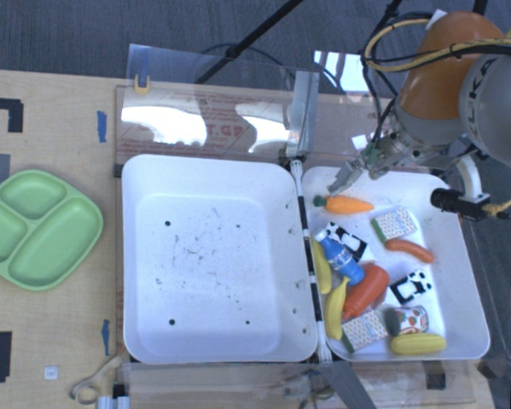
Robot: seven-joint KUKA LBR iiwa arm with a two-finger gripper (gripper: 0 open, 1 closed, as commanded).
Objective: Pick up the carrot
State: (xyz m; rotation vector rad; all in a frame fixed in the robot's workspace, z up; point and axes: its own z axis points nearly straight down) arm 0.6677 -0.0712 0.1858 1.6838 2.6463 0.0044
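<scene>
The carrot (346,205) lies in the right bin (469,279), near its back-left corner, long axis roughly across the bin, green stub toward the divider btwn the two bins. Nothing rests on it.

The gripper (353,173) hangs just above and behind the carrot, at the bin's back edge, tilted w/ its tip pointing down-left. Its jaws stand a little apart, w/ nothing between them. It looks just clear of the carrot. The arm (467,78), grey w/ an orange band, comes in from the right over the bin's back-right corner, cables looping over it.

Other things in the right bin: a speckled block (395,222) just right of the carrot; an orange sausage (409,249) in front of that block; a blue bottle (342,257) near the left wall, w/ a black-white piece at its back end; two bananas (322,270) along the left wall; a red pepper (366,286) mid-bin, touching the bottle; a black-white cube (409,287) toward the right; a 2nd speckled block (364,329) at the front; a can (412,320) and a corn cob (416,343) by the front edge.

The left bin (143,236) shows only scuff marks. A green tray (36,227) w/ 3 compartments sits on the bench (47,103) well left of both bins.
</scene>
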